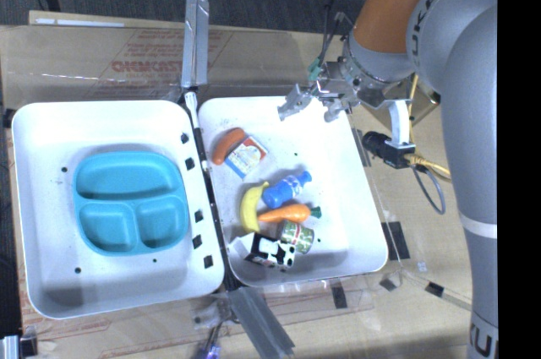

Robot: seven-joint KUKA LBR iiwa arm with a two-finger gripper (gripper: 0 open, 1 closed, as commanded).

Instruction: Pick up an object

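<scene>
The arm (456, 36) reaches in from the right, wrist bent over the right bin's (359, 180) far edge. Its fingers (311, 106) hang spread apart, holding nothing. Below them lie a sausage (226, 144), banana (251, 208), bottle (285, 190) and carrot (285, 214).

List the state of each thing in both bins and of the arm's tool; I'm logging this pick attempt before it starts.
End effector: above right bin's far edge, holding nothing.
Blue sectioned plastic tray: flat in left bin.
Orange sausage-shaped toy: lying flat.
Small red-and-white packet: flat, beside sausage.
Yellow toy banana: lying down.
Blue plastic bottle: on its side.
Orange toy carrot: lying across the pile.
</scene>
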